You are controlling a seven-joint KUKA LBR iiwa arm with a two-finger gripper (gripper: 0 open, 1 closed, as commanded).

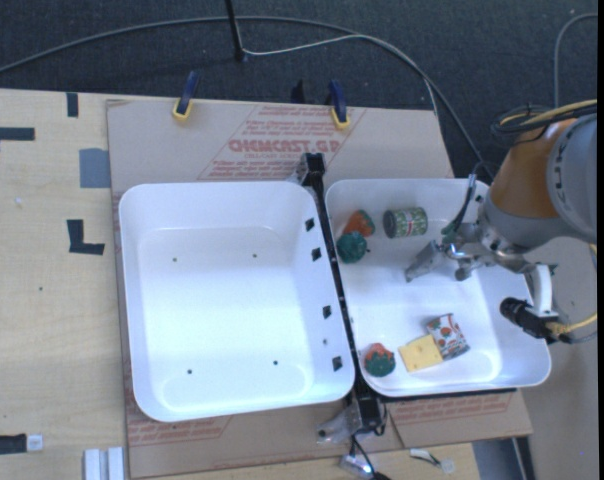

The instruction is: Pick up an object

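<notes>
Several small objects lie in the right bin [482, 373]. A green can [405, 222] lies on its side near the far wall, with an orange piece [359, 222] and a dark green ball [352, 248] to its left. Near the front wall are a red-and-green toy [378, 360], a yellow block [417, 353] and a red-and-white packet [448, 335]. My gripper [440, 268] hangs over the bin's middle right, just below and to the right of the can. Its fingers are spread open, one finger [419, 265] pointing left, and nothing sits between them.
The left bin [142, 218] sits beside the right one, split from it by a black divider [327, 268]. Two clamps [185, 98] hold the cardboard base at the back. A black cable crosses the dark floor beyond. The arm's orange band [527, 173] is at the right.
</notes>
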